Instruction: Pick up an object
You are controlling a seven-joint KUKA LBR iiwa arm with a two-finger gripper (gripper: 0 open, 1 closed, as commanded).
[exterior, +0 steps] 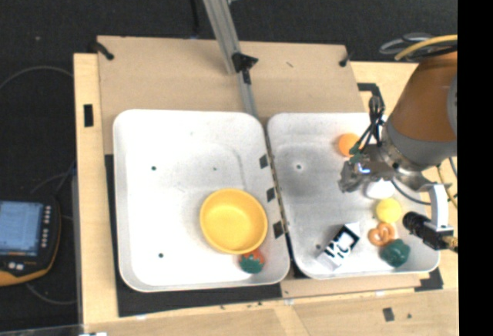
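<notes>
My gripper [356, 175] hangs low over the right bin [308, 149], near its right side. An orange ball [346, 144] lies just behind it. A white object [379, 189] sits right beside the gripper, to its right. A yellow ball [388, 210], an orange ring-shaped piece [380, 234], a dark green object [396, 253] and a black-and-white box [340, 244] lie toward the bin's front right. In the left bin [154, 142] a yellow bowl [233, 220] sits near the front, with a small green and red object [252, 261] at its front edge.
A slanted metal pole [222, 18] rises from behind the bins. The arm's orange and grey wrist [424, 115] covers the right bin's far right corner. A handheld screen device [27, 238] lies off the bench at the left.
</notes>
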